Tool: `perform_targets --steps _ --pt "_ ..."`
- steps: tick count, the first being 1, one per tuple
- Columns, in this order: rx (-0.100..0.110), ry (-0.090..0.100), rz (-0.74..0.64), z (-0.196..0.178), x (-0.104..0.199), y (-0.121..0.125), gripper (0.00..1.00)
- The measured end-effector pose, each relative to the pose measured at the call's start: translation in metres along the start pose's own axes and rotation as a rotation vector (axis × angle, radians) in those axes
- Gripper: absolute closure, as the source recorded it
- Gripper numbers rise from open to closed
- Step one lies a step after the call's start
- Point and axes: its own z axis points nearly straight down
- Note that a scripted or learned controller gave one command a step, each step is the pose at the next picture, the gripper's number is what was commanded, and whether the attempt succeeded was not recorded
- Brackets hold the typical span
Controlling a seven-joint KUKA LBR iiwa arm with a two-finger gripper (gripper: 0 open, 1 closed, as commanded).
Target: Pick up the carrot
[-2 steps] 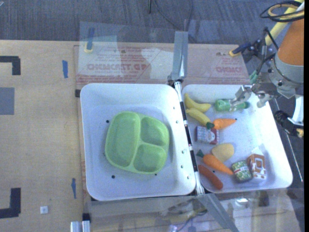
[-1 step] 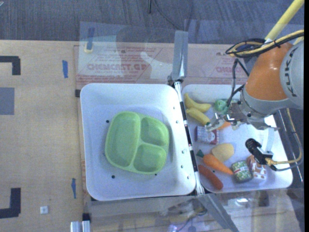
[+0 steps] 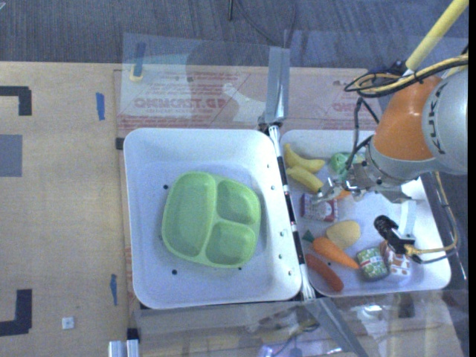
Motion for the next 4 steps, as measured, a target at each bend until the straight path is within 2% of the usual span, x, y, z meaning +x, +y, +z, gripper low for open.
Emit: perform_targets --steps 1,2,3,4 --pt "-0.011 -0.004 0.013 0.0 -0.051 0.004 0.0" --pt "0.003 -0.001 -0.014 0.007 -0.101 0.045 0.0" --pt "0.0 -0.009 -0.017 -0.004 -0.101 0.046 1.0" --pt "0.0 -0.009 -0.017 -0.004 -0.101 0.046 0.0"
